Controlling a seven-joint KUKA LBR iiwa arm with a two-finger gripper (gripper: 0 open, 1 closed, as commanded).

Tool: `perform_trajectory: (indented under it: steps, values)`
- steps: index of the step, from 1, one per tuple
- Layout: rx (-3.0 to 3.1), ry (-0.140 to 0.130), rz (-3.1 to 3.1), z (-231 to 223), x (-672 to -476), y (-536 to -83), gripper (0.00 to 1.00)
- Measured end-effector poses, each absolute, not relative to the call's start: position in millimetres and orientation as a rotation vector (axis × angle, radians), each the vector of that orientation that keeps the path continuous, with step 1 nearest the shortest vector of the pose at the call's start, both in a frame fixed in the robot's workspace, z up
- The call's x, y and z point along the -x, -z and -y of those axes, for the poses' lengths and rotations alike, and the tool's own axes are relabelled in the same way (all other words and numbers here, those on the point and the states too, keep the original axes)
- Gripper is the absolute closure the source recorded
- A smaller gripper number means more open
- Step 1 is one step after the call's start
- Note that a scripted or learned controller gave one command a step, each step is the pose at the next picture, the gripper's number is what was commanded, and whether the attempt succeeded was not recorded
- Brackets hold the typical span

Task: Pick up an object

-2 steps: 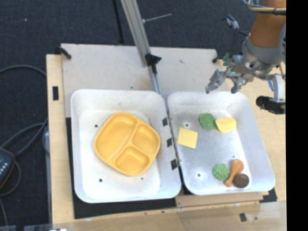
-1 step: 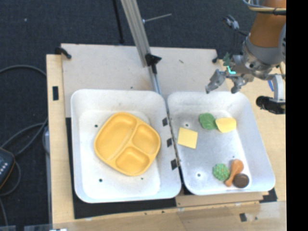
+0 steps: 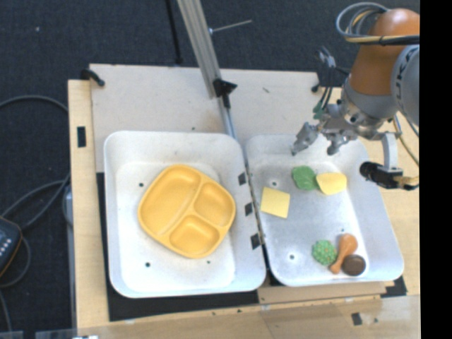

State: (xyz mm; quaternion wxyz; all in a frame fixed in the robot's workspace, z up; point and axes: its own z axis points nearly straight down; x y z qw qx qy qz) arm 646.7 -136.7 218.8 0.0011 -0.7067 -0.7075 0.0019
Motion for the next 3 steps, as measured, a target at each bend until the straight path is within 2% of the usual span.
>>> perform_trajectory:
  steps: [2, 3]
  values:
    - [2.222, -0.006, 2.218, 135.2, -639.5, -104.4, 0.00]
    - [2.232, 0.003, 2.219, 136.9, -641.8, -119.8, 1.00]
